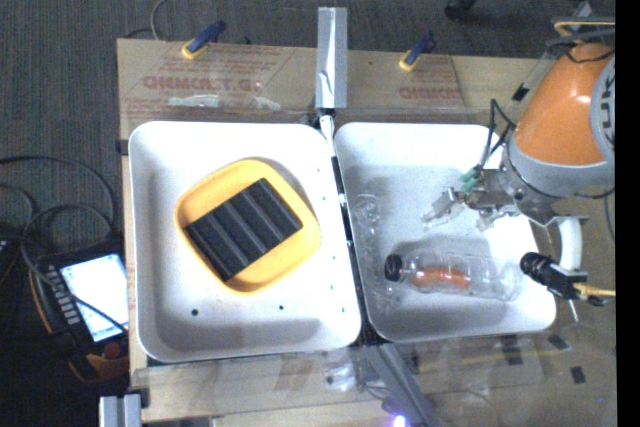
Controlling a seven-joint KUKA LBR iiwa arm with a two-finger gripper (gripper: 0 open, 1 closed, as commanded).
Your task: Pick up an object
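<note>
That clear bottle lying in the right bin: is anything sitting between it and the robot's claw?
Nothing visible does. The gripper hangs over the right bin, just above the clear bottle, with bare white floor between them.

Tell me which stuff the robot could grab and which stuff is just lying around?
For the job:
- gripper, over the right bin
- clear plastic bottle lying in the right bin
- yellow and black object in the left bin

Just lying about:
- two clamps with blue handles on the cardboard
- tablet on the floor
- cables on the floor
</note>
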